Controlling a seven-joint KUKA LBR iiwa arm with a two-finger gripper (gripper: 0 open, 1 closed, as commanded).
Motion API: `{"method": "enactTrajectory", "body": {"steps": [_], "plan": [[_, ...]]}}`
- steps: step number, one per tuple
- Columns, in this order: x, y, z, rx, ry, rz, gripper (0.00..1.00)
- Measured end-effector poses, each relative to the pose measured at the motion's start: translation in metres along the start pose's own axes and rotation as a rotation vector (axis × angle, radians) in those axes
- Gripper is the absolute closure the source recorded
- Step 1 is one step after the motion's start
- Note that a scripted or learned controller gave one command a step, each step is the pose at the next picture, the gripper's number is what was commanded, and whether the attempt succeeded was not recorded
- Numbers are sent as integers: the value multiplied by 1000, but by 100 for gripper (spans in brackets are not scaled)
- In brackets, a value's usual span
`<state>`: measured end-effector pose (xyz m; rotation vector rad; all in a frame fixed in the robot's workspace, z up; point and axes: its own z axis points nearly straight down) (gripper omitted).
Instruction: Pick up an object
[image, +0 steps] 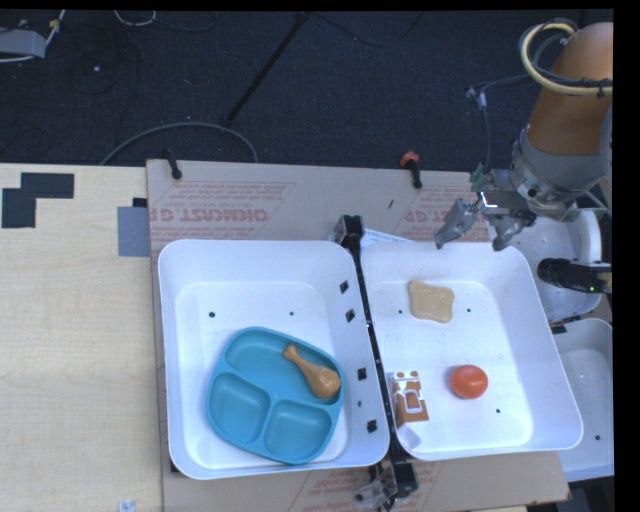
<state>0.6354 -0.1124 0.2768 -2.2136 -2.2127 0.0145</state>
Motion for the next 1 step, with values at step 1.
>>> {"method": "enactTrajectory", "body": {"steps": [1], "plan": [[0,2,-7,-12,-1,-1,0]]}}
